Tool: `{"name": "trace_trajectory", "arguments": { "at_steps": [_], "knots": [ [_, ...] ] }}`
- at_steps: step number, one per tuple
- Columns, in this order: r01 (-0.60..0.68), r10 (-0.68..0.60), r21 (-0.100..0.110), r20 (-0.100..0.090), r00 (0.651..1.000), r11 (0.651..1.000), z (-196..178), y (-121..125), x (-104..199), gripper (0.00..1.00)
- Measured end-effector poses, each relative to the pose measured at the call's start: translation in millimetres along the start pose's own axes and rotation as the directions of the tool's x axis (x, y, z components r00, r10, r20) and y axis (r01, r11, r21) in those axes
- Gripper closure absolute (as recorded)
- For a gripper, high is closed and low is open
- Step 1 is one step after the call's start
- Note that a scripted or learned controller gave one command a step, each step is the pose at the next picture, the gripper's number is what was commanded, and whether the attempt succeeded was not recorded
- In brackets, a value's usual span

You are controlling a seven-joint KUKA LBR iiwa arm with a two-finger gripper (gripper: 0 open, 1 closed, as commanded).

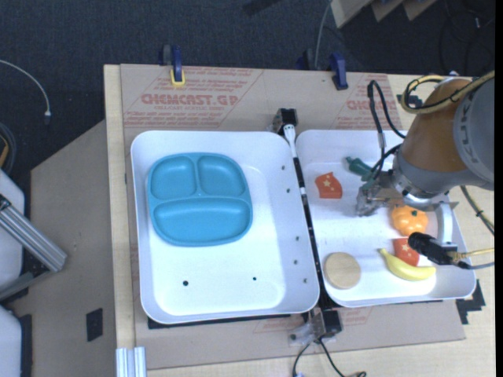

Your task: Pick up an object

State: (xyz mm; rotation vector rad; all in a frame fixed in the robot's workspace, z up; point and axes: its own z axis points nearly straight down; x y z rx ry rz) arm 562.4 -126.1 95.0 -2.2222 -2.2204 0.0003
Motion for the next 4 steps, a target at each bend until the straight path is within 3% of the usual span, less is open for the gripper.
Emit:
{"name": "trace_trajectory", "arguments": {
  "at_steps": [1,3,4],
  "knots": [
    [0.001,-0.001,-0.002,0.001,1.0,1.0,-42.0,-3.9,1.2,1.0],
    [0.001,-0.001,-0.005,0.002,1.0,1.0,-164.3,-6.9,-4.6,1.0],
    [0.004,-0.004,0.0,-0.001,1.0,1.0,-168.7,-11.4,44.0,1.0]
  ]
}}
